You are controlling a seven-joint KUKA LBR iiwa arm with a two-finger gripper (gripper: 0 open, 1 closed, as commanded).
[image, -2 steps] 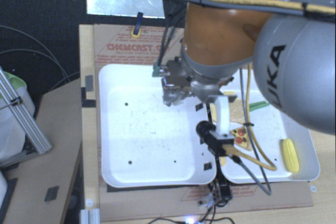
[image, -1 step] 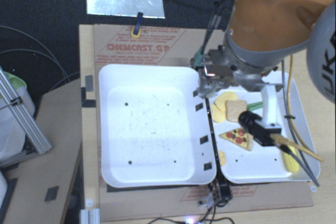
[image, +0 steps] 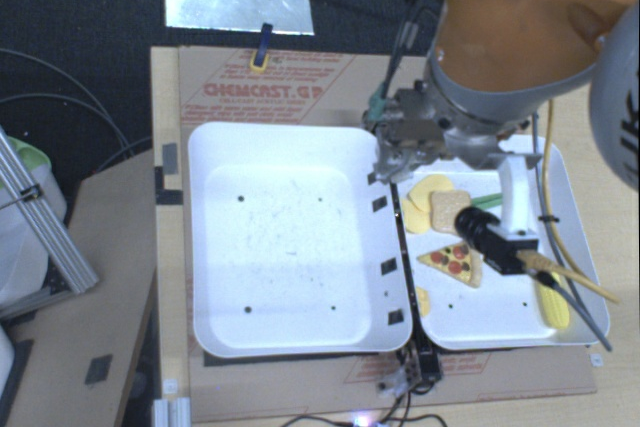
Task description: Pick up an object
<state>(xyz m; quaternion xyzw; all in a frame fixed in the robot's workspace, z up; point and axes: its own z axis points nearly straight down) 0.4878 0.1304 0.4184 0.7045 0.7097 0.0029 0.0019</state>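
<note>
gripper (image: pixel 396 158): above the seam between the bins, grip state cannot be told | right bin (image: pixel 490 317), smooth white: flat triangular pizza slice (image: pixel 452 263) with red dots; square tan cracker (image: pixel 449 210) touching pale yellow disc (image: pixel 428 189); glossy yellow oblong piece (image: pixel 553 306) | arm (image: pixel 520 5) overhangs the bin's far end

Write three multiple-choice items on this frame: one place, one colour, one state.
1. The toy pizza slice lies:
A) in the left bin
B) in the right bin
C) on the cardboard

2. Its toppings are:
A) blue
B) red
C) black

3. The slice is:
A) lying flat on the bin floor
B) lifted off the floor
C) stood on edge

Answers:
1. B, it sits right of the shared rim.
2. B, red dots show on the yellow slice.
3. A, it rests flat, with the gripper up at the shared rim, apart from it.
</note>
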